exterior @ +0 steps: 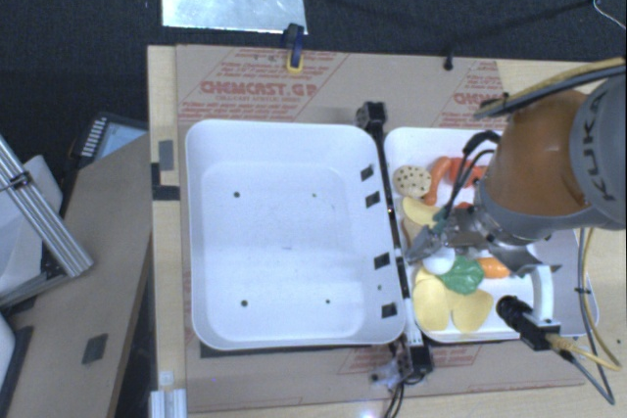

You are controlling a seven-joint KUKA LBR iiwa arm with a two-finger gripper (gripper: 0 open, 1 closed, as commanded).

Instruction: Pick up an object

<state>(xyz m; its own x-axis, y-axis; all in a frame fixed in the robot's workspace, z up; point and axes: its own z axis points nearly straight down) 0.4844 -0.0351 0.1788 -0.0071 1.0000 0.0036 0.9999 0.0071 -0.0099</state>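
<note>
Camera view has my gripper low in the right bin, over the white egg beside green and yellow pieces; its state I cannot tell.

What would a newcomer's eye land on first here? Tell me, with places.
First, the grey arm with its orange band, reaching in from the right over the right bin. Its gripper sits low among a heap of toy food there: a speckled cookie, a green piece and yellow pieces. Beside it, the left bin spreads broad, white and bare.
</note>
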